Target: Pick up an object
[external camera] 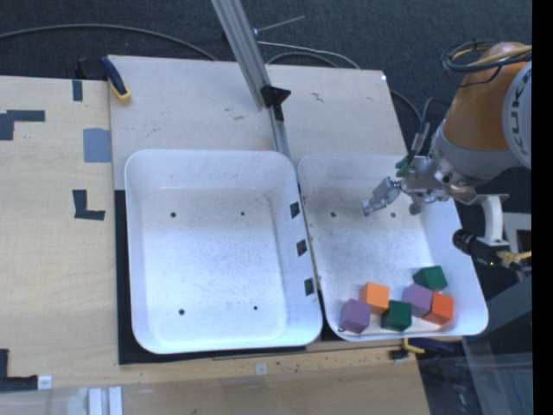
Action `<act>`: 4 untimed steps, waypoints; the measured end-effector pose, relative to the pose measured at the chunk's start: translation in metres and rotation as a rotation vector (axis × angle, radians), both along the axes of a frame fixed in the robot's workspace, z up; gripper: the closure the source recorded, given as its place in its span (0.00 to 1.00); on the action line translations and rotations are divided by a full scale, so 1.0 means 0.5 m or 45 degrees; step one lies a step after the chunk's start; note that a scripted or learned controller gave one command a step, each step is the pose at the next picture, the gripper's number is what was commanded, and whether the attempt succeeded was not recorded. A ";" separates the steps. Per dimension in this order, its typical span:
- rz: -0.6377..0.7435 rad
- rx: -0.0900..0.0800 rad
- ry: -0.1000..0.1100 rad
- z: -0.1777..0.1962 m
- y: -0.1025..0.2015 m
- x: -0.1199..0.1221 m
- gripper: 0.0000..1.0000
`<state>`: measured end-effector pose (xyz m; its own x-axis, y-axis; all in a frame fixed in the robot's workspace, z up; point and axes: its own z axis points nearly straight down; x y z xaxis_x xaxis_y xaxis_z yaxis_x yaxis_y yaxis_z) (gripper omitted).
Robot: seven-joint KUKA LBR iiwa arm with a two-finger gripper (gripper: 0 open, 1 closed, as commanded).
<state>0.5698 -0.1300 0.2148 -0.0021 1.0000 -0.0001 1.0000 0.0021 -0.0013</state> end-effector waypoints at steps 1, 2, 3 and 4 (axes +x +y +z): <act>0.000 -0.001 0.005 -0.255 -0.012 0.056 0.00; -0.006 -0.007 -0.011 -0.067 -0.147 0.068 0.00; 0.000 -0.001 -0.002 -0.052 -0.158 0.082 0.00; 0.001 0.001 0.008 -0.257 -0.156 0.119 0.00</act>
